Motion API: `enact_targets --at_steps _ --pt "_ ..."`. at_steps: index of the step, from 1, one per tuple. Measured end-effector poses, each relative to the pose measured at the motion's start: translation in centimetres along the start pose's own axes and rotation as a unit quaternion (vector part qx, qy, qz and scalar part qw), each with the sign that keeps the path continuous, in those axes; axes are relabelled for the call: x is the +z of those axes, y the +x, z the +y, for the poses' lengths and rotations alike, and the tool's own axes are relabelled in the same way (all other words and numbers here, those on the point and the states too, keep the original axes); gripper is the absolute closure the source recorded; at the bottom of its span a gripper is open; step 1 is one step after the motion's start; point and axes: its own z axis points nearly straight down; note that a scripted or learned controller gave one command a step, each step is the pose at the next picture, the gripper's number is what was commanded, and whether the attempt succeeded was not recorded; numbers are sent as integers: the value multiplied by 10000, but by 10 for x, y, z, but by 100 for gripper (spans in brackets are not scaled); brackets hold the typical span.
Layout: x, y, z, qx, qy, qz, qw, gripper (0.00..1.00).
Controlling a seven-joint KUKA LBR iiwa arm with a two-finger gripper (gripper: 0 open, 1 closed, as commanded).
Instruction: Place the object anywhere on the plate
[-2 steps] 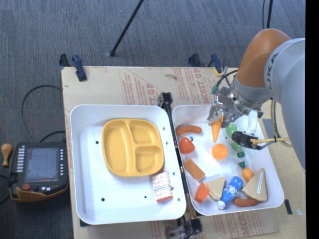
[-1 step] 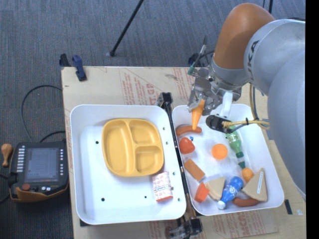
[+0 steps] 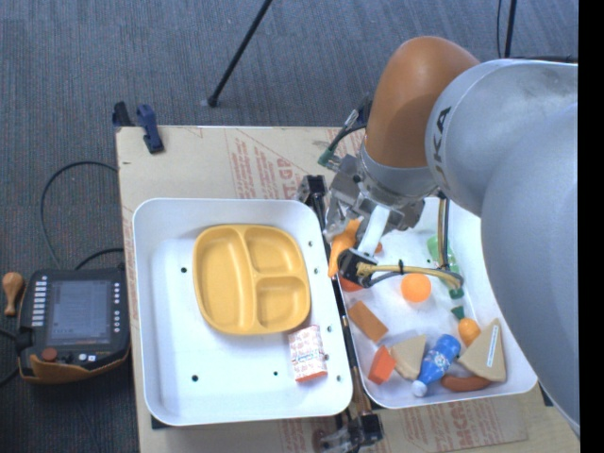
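In the right bin (image 3: 444, 399), arm working low at the dividing wall; plate waiting next door.
Nearest me, a small carton (image 3: 307, 354) is lying in the left bin (image 3: 151, 347) just off the plate's front corner, while a blue bottle (image 3: 436, 359), a wedge (image 3: 489, 352) and an orange block (image 3: 368, 320) are crowding the right bin's front. Further in, the yellow plate (image 3: 250, 276) is sitting flat with nothing on it. Beyond that, the gripper (image 3: 351, 243) is hanging over an orange piece (image 3: 336, 255) against the wall between the bins. This is probably the object, not yet on the plate. I am finding it impossible to tell whether the gripper is open or closed, or gripping anything. Doing this well is going to mean confirming a firm hold, lifting clear of both walls, then crossing over to any compartment.
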Motion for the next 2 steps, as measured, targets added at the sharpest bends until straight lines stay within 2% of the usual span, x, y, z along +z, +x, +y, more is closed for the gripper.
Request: enact_targets --at_steps 1,2 --pt "0 0 0 -1 -2 -1 10000 0" --pt "-9 0 0 -7 13 -3 10000 100"
